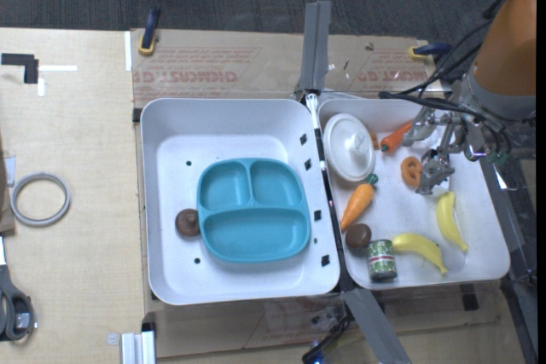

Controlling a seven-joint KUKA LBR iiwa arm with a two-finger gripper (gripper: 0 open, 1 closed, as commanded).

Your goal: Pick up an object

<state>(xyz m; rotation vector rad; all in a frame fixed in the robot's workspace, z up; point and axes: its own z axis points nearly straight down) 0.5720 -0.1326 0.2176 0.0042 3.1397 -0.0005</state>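
The green can lies well apart from the fingers; their spread is unclear.

Tape roll, scissors on bench left; clamp behind.

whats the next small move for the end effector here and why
Probably a short drop straight down. The end effector hangs in the right bin, just beside the orange pretzel-shaped piece, with a banana below it in the camera view. Nothing can be seen between its fingers, so lowering onto the nearest piece looks like the sensible step before closing.
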